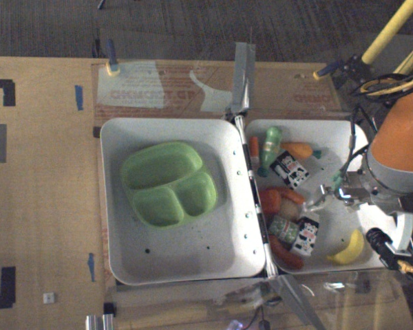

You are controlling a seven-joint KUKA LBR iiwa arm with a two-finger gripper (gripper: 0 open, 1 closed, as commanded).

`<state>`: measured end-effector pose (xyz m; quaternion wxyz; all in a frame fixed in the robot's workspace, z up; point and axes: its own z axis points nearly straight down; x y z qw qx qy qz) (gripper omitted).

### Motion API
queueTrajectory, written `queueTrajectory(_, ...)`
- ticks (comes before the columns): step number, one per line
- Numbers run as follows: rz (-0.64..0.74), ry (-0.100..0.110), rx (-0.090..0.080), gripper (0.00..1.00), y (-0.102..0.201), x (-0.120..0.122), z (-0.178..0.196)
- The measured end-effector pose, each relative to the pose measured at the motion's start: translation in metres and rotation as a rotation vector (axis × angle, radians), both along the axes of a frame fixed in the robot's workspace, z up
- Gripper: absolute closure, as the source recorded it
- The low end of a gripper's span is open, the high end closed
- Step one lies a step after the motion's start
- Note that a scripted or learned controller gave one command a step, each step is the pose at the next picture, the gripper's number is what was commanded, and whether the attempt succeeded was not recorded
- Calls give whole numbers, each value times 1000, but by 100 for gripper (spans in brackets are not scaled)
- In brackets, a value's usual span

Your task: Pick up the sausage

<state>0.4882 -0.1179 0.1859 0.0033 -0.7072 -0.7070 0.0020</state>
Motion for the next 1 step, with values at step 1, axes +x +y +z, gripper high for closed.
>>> queueTrajectory(1, 55, -15, -2, 0, 20, 36, -85)
